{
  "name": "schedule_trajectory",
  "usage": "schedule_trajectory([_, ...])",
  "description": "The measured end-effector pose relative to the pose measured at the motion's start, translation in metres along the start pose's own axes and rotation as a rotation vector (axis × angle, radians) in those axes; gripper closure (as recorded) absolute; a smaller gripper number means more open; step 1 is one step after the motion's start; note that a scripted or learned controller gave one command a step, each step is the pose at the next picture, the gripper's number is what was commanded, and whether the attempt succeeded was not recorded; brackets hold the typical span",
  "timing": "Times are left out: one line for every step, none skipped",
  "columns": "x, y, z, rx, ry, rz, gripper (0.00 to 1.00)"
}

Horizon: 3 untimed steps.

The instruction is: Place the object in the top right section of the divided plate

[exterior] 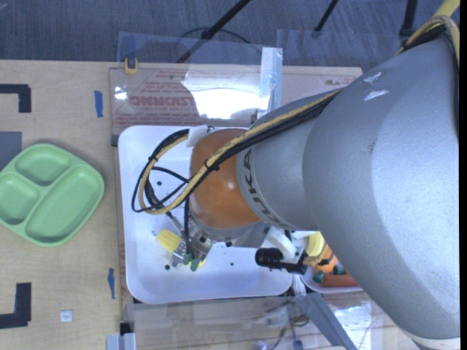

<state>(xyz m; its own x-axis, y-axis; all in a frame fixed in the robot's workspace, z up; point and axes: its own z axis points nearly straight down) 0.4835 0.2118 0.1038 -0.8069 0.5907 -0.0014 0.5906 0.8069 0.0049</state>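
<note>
Gripper (191, 257) low inside the white bin (139, 195), reaching down near its lower wall; fingers small and partly lost under the arm (379, 195), so impossible to tell whether open or closed. Just beside the gripper, on its left and touching or almost touching, a small yellow object (168, 240) lying on the bin floor. Beyond the gripper on the right, orange and yellow objects (325, 257) partly covered by the arm. Far to the left, well apart on the wooden surface (66, 283), the green divided plate (49, 194).
</note>
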Motion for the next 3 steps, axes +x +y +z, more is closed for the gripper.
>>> schedule_trajectory([0.003, 0.014, 0.013, -0.004, -0.004, -0.217, 1.0])
schedule_trajectory([0.002, 0.015, 0.014, -0.008, -0.008, -0.217, 0.0])
schedule_trajectory([-0.068, -0.094, 0.014, -0.001, -0.008, -0.434, 0.0])
